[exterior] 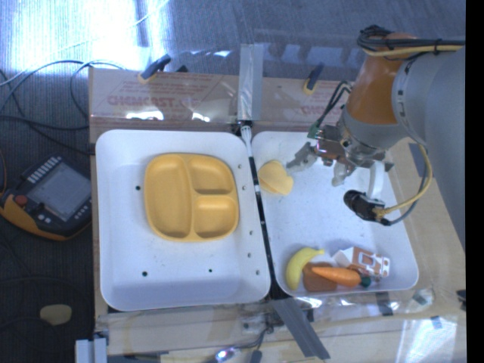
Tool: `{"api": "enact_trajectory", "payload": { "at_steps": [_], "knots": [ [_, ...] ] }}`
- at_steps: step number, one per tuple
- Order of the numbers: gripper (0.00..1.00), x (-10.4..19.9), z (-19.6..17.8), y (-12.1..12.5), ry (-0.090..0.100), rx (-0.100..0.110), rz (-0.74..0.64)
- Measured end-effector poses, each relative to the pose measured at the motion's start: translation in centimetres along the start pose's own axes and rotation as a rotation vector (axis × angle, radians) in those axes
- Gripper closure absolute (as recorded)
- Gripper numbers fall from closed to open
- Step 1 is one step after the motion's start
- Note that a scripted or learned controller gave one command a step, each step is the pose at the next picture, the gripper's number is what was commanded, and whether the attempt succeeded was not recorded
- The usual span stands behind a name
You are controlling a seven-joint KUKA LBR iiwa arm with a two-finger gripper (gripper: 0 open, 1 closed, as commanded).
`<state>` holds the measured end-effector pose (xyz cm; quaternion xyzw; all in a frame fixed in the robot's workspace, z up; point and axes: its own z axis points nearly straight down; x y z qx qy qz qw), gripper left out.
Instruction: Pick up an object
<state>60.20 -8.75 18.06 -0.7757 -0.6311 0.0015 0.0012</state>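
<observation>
from the camera above the desk [68,331], the gripper [327,166] hung over the far part of the right bin [393,240], and its fingers [301,159] stood spread apart with nothing between them. the nearest thing to them was a pale yellow lump [275,178], lying just to the left of the fingers and a touch nearer, hard against the wall the two bins share. it was roundish, with no long axis i could make out, so i judged the approach angle would matter little; what mattered was the short shift left.

the rest of the pickable things sat in a cluster at the near edge of the same bin, well apart from the gripper: one banana [300,264], curved, its length running from near-left to far-right; one carrot [334,275], lying left to right; and one small white carton [368,262] just right of them. that made four loose things in the right bin.

the left bin [121,271] carried a single yellow divided tray [190,197] with three compartments. there was one arm, reaching in from the right.
</observation>
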Motion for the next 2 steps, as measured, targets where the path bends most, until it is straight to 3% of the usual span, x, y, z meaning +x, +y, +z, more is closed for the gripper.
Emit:
{"api": "enact_trajectory", "payload": {
  "at_steps": [1,2],
  "knots": [
    [0.0,-6.7,9.1,-2.9,0.0,-0.012,-0.216],
    [0.0,-14.3,4.1,-2.5,0.001,-0.002,-0.24]
  ]
}}
